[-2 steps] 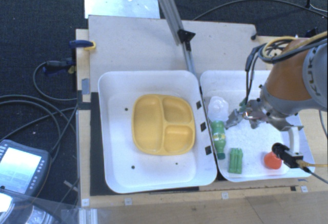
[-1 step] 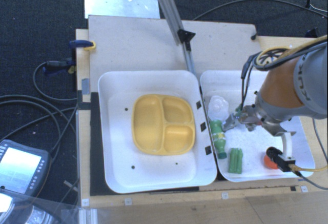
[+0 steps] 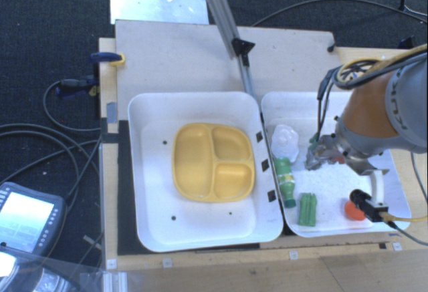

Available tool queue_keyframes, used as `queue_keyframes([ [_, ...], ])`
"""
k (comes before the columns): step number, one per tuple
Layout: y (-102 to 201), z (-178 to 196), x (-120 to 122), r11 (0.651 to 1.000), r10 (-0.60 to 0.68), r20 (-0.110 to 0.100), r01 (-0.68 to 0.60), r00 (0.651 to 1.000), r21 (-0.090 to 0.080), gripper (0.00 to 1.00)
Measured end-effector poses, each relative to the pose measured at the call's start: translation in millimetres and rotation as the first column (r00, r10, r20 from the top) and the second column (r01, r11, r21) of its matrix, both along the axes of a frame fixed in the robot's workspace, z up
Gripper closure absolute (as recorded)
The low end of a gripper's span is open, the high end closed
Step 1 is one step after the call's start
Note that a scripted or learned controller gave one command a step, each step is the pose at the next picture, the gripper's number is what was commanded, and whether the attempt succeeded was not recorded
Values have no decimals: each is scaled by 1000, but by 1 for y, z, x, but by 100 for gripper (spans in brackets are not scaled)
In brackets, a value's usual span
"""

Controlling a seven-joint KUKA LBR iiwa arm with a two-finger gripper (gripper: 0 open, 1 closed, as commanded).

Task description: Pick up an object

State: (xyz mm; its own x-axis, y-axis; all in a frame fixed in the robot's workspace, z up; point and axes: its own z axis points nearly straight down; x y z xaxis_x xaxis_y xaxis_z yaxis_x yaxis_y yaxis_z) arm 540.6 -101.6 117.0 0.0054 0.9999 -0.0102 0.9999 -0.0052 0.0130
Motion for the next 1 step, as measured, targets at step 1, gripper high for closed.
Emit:
queue_keyframes([
  [1,6,46,5,1000,11,-7,-11,1000,10,100],
])
